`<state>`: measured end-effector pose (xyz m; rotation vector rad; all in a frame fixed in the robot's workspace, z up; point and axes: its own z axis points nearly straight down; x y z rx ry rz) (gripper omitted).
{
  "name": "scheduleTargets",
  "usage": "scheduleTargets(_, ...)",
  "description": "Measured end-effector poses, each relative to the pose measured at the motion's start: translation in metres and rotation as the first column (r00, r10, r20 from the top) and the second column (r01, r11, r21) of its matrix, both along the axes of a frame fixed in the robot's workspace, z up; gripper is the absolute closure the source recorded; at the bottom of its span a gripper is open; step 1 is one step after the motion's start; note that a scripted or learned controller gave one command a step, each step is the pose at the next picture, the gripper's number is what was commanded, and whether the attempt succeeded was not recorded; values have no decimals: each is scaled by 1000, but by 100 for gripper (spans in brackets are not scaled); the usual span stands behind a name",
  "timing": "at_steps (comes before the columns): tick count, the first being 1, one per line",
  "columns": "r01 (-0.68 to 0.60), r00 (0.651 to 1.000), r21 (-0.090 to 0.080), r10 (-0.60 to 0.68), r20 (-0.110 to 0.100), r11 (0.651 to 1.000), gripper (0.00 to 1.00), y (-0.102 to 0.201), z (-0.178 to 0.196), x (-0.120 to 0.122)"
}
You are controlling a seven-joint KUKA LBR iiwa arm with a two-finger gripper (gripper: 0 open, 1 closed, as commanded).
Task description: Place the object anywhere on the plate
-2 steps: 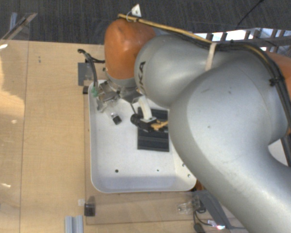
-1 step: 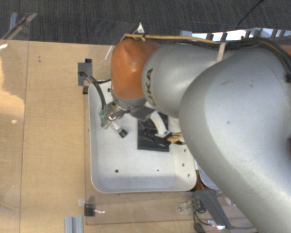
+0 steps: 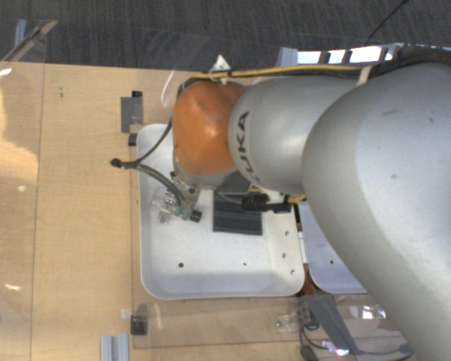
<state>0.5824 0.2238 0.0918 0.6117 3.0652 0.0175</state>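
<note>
The grey arm with its orange band (image 3: pixel 203 138) reaches from the right and covers much of the left white bin (image 3: pixel 210 277). My gripper (image 3: pixel 174 205) hangs low over the bin's left part, close to its floor, with small green and clear parts showing at its tip. Whether anything is in it cannot be made out. A flat dark rectangular piece (image 3: pixel 238 218) lies on the bin floor just right of the gripper, partly under the arm. The bin's back half is hidden by the arm.
A strip of the right bin (image 3: pixel 327 265) shows under the arm. Bare wooden bench (image 3: pixel 60 201) spreads to the left. Small black brackets (image 3: pixel 134 111) (image 3: pixel 139 324) sit by the left bin's corners. A black cable (image 3: pixel 139 164) loops over the bin's left rim.
</note>
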Motion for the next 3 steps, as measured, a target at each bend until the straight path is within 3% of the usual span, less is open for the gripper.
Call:
scheduleTargets(1, -349, 937, -6, 349, -7, 937, 100, 12, 61, 32)
scheduleTargets(2, -619, 785, -9, 619, -5, 785, 100, 12, 119, 75)
scheduleTargets(3, -328, 945, -6, 328, -6, 945, 100, 12, 155, 88)
